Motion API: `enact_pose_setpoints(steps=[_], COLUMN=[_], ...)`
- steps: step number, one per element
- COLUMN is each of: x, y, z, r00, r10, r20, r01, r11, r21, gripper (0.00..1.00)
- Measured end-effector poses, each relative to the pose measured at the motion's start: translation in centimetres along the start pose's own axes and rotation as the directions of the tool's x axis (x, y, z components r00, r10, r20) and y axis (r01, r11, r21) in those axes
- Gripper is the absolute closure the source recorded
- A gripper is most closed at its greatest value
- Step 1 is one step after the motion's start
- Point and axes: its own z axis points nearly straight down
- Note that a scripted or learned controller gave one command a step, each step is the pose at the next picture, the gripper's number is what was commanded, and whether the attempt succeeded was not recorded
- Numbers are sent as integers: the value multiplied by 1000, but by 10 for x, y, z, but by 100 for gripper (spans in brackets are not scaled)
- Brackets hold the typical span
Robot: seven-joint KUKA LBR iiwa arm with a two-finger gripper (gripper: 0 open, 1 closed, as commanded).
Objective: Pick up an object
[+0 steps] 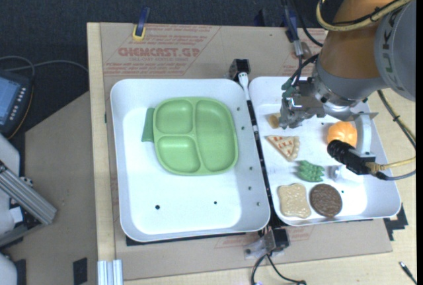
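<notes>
The gripper (289, 120) hangs low over the upper left part of the right bin (390, 192), its dark fingers pointing down toward the bin floor. From this slanted view I cannot tell how far apart they stand, and nothing shows between them, so I judge it has hold of nothing.

Nearest to it is a small tan scrap (273, 121), just beside the fingertips on their left, against the bin's left wall. Just below lies the pizza slice (284, 145), its point aimed down and to the right. The orange (343, 133) sits to the right, near the arm's black fitting. Further down come the broccoli (310, 171), then the toast (293, 200) and the brown cookie (326, 200) side by side at the lower edge.

The move likely turns on the scrap or the pizza slice: a slight shift left reaches one, a short shift down the other.

The left bin (125, 164) bears a green tray (195, 135), well apart from the gripper
</notes>
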Motion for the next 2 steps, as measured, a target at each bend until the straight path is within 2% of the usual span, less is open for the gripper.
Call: enact_pose_setpoints(steps=[1,2], x=[-3,3], y=[9,0], z=[14,0], r00=[1000,1000], r10=[1,0], r20=[0,0], r01=[-1,0], r11=[1000,1000], r21=[3,0], gripper=[100,100])
